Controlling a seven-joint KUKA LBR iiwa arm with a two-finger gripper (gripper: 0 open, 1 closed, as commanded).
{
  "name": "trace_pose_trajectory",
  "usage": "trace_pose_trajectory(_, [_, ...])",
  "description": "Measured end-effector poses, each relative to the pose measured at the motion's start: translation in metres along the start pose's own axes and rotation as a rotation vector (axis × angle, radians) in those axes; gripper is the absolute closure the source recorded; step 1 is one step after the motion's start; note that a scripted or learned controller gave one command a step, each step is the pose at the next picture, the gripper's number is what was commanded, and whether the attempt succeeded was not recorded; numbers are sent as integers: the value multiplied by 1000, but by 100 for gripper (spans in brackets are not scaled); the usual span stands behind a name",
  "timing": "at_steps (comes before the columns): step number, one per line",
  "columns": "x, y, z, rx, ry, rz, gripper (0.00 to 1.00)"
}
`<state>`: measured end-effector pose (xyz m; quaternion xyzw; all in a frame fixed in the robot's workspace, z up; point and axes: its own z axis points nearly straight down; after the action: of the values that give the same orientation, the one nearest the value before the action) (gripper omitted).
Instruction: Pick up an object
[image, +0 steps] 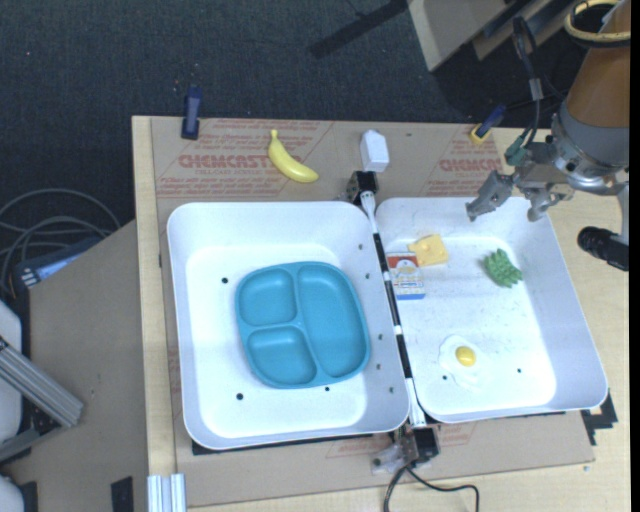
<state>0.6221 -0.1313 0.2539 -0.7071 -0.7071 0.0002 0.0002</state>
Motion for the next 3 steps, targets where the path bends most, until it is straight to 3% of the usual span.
trace_pose_trajectory(1, [-51,14,92,2,0,1,0])
trace_pose_trajectory(2, [-63,11,170,1,0,0,0])
trace_pose_trajectory(3, [-66,-28,169,1,1,1,0])
